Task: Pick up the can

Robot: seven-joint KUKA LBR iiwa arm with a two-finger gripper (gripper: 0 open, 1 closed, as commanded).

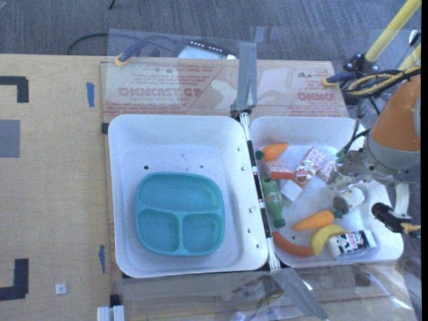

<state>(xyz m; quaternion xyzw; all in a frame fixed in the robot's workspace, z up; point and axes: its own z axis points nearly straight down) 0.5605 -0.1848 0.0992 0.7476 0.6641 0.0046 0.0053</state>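
My gripper (pixel 349 191), its grip state indiscernible, hangs low over the right bin (pixel 394 246) beside a carrot (pixel 314 220) and banana (pixel 326 237); the can cannot be identified among the clutter.

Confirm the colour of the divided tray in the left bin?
Teal, all over. The tray lies flat in the left bin, plainest in the camera view.

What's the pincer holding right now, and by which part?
Cannot be told. The pincer is down in the right bin over a small pale object, but no grip is visible.
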